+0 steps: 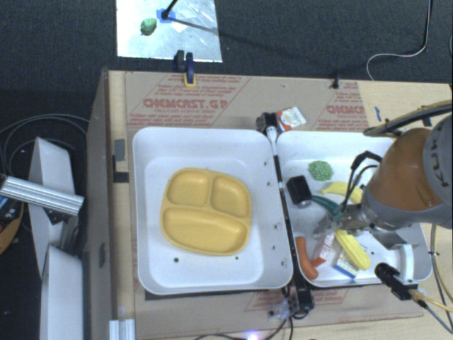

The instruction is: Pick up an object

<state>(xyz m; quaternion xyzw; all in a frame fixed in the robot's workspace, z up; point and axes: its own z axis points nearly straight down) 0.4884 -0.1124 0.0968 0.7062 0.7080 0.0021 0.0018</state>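
Where fingers [331, 225] sit | corn cob [352, 250] just below-right

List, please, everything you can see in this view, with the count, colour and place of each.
White bins: two, side by side on the bench.
Divided plate: one, yellow, in the left bin.
Broccoli-like piece: one, green, right bin, far side.
Black block: one, right bin, by its left wall.
Corn cob: one, yellow, right bin, near side.
Sausage-like piece: one, orange-red, right bin, near left corner.
Arm: one, grey with orange band, over the right bin.
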